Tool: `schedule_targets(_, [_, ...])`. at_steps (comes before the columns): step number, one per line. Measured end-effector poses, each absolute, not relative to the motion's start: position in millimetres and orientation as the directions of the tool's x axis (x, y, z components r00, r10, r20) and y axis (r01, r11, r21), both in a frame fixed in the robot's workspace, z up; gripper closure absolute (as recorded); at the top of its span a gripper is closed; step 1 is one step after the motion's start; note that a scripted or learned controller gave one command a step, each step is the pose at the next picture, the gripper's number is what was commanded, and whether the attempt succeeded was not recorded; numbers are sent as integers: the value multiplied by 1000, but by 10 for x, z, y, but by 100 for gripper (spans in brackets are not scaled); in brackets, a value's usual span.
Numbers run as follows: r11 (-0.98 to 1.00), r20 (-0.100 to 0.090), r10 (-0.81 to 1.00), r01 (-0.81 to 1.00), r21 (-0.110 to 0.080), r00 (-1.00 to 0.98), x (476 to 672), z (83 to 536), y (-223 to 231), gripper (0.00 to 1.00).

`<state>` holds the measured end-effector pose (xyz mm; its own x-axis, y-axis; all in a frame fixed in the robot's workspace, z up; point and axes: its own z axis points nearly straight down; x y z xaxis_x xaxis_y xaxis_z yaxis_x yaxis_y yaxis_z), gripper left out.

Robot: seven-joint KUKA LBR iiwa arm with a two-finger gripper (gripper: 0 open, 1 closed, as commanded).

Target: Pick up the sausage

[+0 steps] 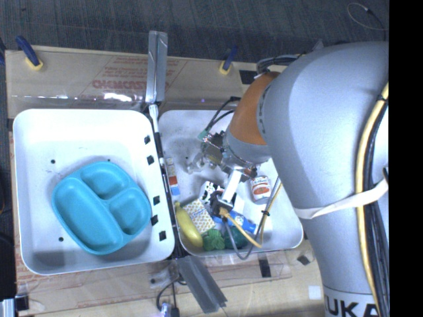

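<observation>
Sitting on cardboard-covered worktop (119,74): left bin (39,137), right bin (180,129); dark carpet (198,5) beyond. Claw (203,157) over right bin, open or closed can't tell.

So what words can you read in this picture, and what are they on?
"UKA": dark letters on the grey arm's base, at the picture's bottom edge.
Red print on the cardboard at the back: too blurred to read.
Red label on the small jar: too small to read.

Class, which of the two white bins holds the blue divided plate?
The bin on the view's left: the blue plate lies in it. The right bin holds a banana and clutter.
</observation>
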<state>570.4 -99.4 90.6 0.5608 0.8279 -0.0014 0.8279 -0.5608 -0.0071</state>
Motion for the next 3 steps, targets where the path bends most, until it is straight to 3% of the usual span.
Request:
schedule_targets(1, [-553, -2, 833, 833, -13, 553, 5698, 997, -979, 100])
schedule_targets(2, [-553, -2, 833, 833, -14, 553, 5698, 996, -977, 0])
schedule_targets(3, [-772, -2, 635, 635, -4, 772, 5860, 911, -903, 0])
